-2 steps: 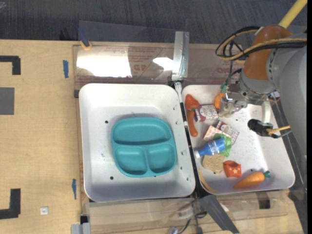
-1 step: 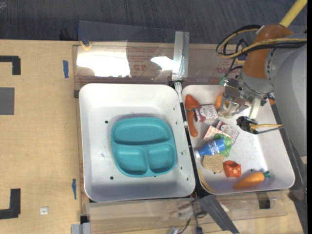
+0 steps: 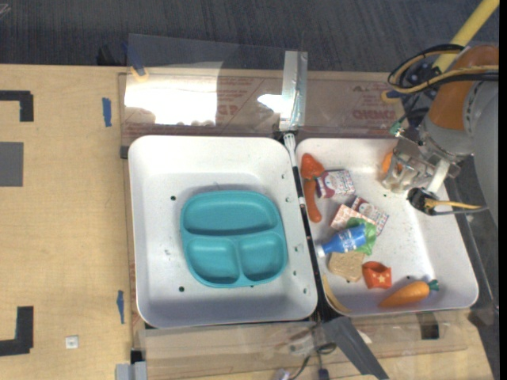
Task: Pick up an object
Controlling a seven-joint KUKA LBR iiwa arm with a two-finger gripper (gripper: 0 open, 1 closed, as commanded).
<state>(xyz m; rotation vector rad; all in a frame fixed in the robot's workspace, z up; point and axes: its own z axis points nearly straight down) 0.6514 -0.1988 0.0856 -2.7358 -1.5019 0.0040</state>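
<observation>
The right bin (image 3: 451,248) holds several small items: a red-orange pepper (image 3: 311,167), a small carton (image 3: 337,184), a patterned packet (image 3: 364,212), a blue and green bottle (image 3: 348,238), a brown biscuit (image 3: 346,265), a red box (image 3: 377,275) and a carrot (image 3: 405,293). My gripper (image 3: 400,174) hangs low over the bin's far right corner, apart from that cluster. A small orange piece (image 3: 386,163) lies right beside it on its left; whether it is touched I cannot tell.
In the left bin (image 3: 150,212) lies a teal compartment tray (image 3: 234,237). A clear plastic wall (image 3: 238,93) stands behind both bins. Cables and the orange-banded wrist (image 3: 451,101) hang over the right bin's far corner.
</observation>
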